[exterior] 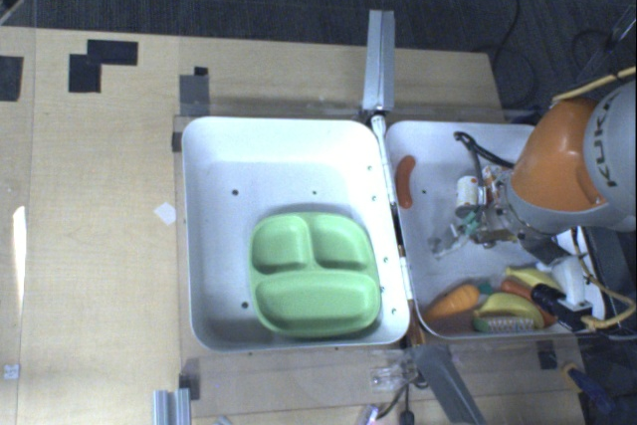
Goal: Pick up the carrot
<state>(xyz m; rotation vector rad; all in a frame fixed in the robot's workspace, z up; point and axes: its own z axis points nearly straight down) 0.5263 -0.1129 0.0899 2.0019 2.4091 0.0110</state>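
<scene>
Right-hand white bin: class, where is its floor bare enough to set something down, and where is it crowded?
Bare floor in the right-hand white bin lies between the reddish sausage by the left wall and the gripper, and across the back. The front edge is crowded: the orange carrot and a heap of yellow and green toy food.

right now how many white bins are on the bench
2. The left bin holds a green divided tray; the right bin beside it holds the carrot and other toy food.
</scene>
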